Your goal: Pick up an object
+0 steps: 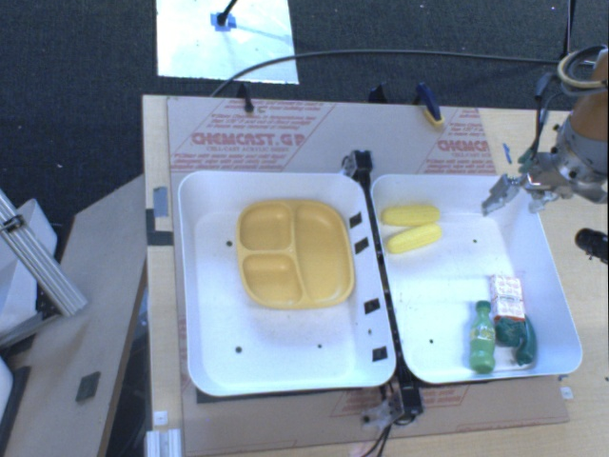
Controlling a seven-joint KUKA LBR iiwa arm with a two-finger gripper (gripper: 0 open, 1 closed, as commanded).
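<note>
Surface (114,255): pale wood, carrying a clear protective sheet (285,136) printed with red lettering. Two shallow white bins side by side on it: left bin (205,350), right bin (547,284), joined along their middle edge by black clips (371,305). Blue clamp (430,105) at the sheet's far edge. Aluminium rail (38,265) at left. Dark carpet (76,55) beyond, bearing a pale square panel (257,50).
</note>
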